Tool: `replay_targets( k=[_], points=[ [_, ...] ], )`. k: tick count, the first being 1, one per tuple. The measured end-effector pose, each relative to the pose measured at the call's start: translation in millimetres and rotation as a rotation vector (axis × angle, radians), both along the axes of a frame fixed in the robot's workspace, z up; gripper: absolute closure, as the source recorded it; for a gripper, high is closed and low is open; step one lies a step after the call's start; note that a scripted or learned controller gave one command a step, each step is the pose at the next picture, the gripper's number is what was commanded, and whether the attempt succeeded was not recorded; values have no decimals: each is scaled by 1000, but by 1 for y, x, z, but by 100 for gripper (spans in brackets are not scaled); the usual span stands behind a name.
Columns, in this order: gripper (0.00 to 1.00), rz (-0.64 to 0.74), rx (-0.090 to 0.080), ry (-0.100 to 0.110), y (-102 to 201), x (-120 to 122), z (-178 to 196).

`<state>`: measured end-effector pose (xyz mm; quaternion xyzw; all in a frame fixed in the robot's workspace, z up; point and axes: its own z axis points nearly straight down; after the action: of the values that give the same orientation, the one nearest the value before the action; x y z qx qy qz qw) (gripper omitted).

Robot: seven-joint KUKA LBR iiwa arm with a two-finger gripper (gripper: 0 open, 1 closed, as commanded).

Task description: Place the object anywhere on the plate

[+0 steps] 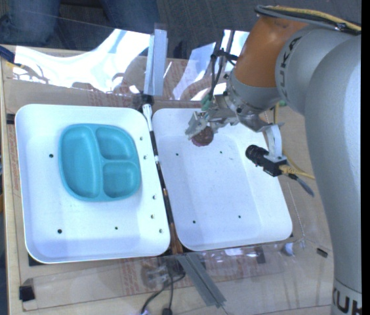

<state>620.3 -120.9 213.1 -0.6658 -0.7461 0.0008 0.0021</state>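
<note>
A teal plate [100, 161] with three compartments lies in the left white bin [34, 228]. In the right white bin [237, 222], near its far edge, sits a small round brownish object [203, 137]. My gripper [200, 125] hangs directly over that object, its metal fingers [193, 129] reaching down around its top. The object's upper part is hidden by the fingers, and I cannot tell whether it rests on the bin floor or is lifted.
A black cylindrical fitting with a yellow cable [264, 159] juts from the arm over the right bin's right side. A ridge [155, 169] separates the two bins. Crumpled clear plastic [106, 51] lies behind the bins.
</note>
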Motion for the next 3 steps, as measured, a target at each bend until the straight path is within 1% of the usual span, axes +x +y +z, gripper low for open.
replay_targets(
  k=[1, 2, 3],
  points=[
    [100, 121, -1, 1, 83, -14, -19],
    [100, 232, -1, 3, 149, -21, -23],
    [0, 230, -1, 2, 149, -21, -23]
  ],
)
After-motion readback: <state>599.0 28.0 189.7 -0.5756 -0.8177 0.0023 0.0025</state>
